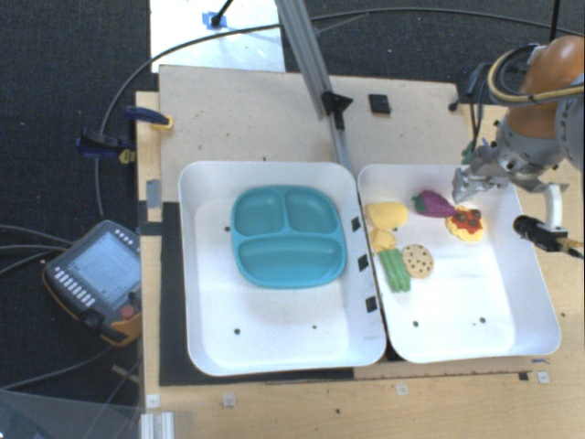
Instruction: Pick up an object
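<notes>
Over the right bin (pixel 512 337) — gripper (pixel 463 190) beside purple eggplant (pixel 431 204)

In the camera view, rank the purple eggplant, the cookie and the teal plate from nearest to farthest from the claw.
1. Purple eggplant, just left of the claw, at the right bin's top.
2. Cookie, lower in the right bin, beside the green vegetable.
3. Teal plate, in the left bin.
</notes>
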`<state>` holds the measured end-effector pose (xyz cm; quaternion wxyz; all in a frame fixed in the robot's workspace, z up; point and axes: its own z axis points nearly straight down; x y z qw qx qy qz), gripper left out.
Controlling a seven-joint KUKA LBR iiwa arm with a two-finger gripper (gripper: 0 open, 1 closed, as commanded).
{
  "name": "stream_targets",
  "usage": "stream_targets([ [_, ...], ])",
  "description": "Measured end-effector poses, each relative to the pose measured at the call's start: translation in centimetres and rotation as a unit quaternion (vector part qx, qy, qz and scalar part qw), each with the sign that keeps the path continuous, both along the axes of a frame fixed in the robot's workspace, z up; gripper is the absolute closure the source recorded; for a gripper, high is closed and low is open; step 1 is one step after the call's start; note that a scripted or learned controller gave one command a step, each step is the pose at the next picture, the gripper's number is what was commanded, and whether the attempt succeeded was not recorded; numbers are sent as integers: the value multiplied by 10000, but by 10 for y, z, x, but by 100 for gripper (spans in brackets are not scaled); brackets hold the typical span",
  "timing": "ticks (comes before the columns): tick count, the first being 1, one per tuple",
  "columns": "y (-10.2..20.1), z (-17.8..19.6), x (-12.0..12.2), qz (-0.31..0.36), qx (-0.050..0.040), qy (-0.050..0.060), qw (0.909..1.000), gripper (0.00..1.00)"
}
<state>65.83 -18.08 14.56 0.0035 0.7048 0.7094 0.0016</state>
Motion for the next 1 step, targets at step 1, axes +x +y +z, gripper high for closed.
stream_targets([
  [1,-6,61,9,-2,-1,-11,10000,100],
])
